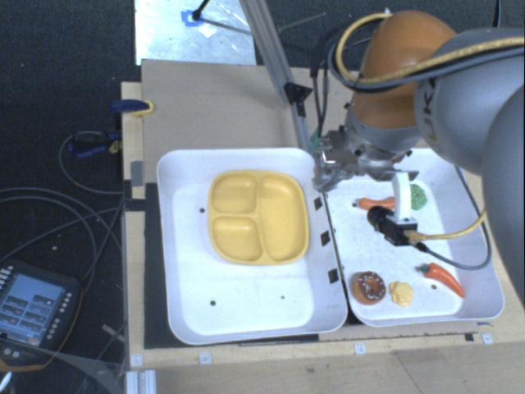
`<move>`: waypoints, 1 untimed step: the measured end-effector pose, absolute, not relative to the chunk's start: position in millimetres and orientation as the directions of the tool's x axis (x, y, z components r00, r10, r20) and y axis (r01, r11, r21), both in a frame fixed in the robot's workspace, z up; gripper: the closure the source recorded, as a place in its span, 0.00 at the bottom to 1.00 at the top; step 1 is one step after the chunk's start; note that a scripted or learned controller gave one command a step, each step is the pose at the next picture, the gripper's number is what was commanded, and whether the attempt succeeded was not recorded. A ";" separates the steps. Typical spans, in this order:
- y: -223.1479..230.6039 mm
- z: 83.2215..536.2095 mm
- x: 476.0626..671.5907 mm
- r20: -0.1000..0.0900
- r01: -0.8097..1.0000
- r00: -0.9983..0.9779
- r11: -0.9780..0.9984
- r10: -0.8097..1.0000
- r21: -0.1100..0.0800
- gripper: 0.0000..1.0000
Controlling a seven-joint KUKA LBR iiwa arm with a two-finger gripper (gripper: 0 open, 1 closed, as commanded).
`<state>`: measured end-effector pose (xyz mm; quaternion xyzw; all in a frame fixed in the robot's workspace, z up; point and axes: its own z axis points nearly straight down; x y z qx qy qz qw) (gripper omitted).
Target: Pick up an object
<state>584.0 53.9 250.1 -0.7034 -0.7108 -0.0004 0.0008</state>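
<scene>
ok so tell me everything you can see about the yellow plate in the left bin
The yellow plate is a rounded square of what looks like matte plastic. It has a raised rim, and ridges divide it into three compartments, one larger than the other two. It lies flat and right side up on the floor of the left bin, in the bin's far half, turned slightly against the bin's edges. It touches the floor alone; no wall meets it.

The arm is smooth, rounded and grey, with a glossy orange band above the wrist. A yellow cable loops over the band. The gripper is bare silvery metal.
</scene>
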 end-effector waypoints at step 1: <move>99.3 234.5 582.6 0.001 1.000 -0.010 0.010 1.000 -0.001 1.00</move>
